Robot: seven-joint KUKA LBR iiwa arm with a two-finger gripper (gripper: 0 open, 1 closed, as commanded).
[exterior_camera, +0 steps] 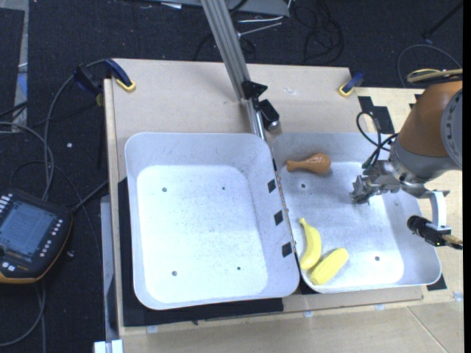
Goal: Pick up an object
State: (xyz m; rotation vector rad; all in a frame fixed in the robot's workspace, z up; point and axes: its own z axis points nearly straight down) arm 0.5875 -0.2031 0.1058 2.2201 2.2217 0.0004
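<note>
In the right bin (383, 271), a yellow lemon (329, 265) lay nearest, touching a banana (310, 243). Farther back, the pincer (360, 194) hung low over bare floor; its opening could not be told. Beyond lay a drumstick (309, 165)

Single fixed camera above the bench (184, 79), slanted downward, both white bins (147, 153) framed, arm (434, 123) entering from 3 o'clock

No text, label, brand, number or sign can be read. The handheld controller (28, 234) lying left of the bench has a lit screen, but whatever stands on it is too small and blurred to make out.
</note>
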